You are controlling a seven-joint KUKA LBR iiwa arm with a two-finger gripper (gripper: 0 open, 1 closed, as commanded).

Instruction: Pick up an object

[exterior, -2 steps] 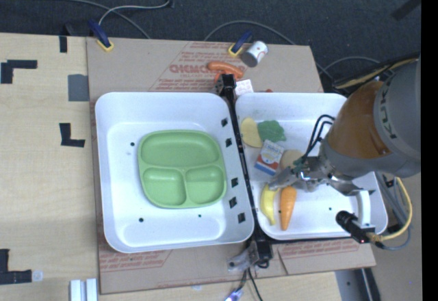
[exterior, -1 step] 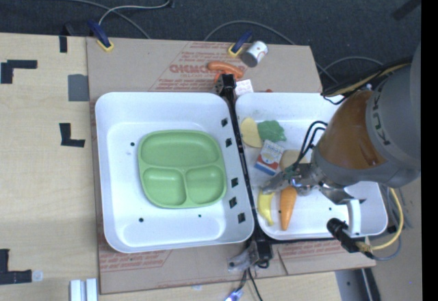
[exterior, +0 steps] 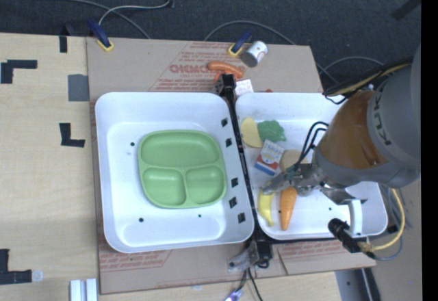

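Orange band (exterior: 349,135) and wrist loom over the right bin (exterior: 373,228), where the gripper (exterior: 291,180) is poised at the carrot (exterior: 288,206), its closure probably undecidable, so the descent is best centred on the carrot's thick end.

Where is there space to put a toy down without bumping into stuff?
The left bin has bare white floor around the green plate, widest along its near edge and left side. The right bin is crowded: the carrot, a yellow piece, a small box and a green toy bunch by the divider, with the arm overhead.
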